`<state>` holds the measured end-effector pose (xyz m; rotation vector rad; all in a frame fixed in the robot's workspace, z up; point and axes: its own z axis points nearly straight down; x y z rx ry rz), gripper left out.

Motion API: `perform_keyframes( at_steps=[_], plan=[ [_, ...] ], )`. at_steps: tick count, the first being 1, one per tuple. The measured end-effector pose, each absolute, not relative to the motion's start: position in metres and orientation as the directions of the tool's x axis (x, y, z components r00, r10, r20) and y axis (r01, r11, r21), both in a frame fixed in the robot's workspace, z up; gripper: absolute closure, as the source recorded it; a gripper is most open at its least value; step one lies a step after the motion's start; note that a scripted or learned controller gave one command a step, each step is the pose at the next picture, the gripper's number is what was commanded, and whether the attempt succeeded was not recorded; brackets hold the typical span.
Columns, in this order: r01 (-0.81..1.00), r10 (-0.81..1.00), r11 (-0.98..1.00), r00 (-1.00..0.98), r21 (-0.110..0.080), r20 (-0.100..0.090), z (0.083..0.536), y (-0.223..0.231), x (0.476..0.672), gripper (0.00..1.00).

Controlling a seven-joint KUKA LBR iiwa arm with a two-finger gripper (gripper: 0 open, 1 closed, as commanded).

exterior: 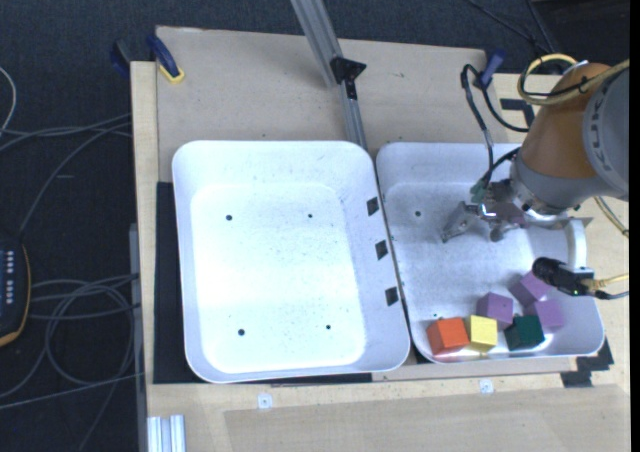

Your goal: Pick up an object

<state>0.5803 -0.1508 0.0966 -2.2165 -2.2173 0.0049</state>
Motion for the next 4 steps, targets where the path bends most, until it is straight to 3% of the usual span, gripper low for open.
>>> perform_keyframes(
  at_steps=[1,3,4],
  plan=[
    [1.000,1.000,0.001,-0.001,0.002,0.002,0.111,-0.151,0.583,1.00],
    [1.000,1.000,0.001,-0.001,0.009,-0.003,0.237,-0.163,0.587,1.00],
    [1.000,1.000,0.001,-0.001,0.002,-0.002,0.232,-0.163,0.588,1.00]
  ],
)
